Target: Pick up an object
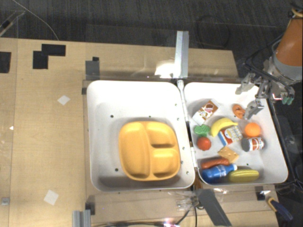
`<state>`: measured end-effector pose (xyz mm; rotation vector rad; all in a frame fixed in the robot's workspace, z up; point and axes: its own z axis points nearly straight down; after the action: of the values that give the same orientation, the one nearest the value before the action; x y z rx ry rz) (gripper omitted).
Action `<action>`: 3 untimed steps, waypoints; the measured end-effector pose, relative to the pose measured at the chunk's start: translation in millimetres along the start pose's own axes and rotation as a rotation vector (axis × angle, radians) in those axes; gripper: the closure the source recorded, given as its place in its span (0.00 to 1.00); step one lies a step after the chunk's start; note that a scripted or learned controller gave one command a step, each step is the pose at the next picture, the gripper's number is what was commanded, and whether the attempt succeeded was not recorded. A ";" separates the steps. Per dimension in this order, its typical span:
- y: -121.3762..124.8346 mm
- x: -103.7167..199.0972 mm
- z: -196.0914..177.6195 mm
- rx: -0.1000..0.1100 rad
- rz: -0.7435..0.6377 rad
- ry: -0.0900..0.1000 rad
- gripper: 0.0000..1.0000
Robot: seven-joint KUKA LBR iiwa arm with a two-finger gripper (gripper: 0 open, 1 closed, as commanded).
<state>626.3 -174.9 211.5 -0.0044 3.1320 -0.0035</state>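
Note:
The right bin [279, 162] holds several toy foods. Among them are a small red-and-white carton [206, 111], a banana [221, 125], an orange ball [253, 129], a can [252, 144], a tomato [203, 143] and a blue bottle [218, 172]. My gripper [251, 97] hangs over the bin's far right corner, open, with nothing between its fingers. An orange piece [238, 110] lies just left of its lower finger.
In the left bin [102, 126] a yellow divided plate [149, 150] lies near the front. A metal post [182, 53] stands behind the wall that the two bins share. A green broccoli [201, 130], a cracker [228, 153] and a yellow-green pickle [244, 175] crowd the right bin's front half.

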 end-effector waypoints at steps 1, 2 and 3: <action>-2.1 -12.6 110.5 -0.002 0.269 0.004 0.00; -13.5 -30.0 124.2 0.000 0.305 0.004 0.00; -4.5 32.0 122.3 0.000 0.265 0.000 0.00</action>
<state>595.4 -179.7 88.9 0.4089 3.1048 -0.0013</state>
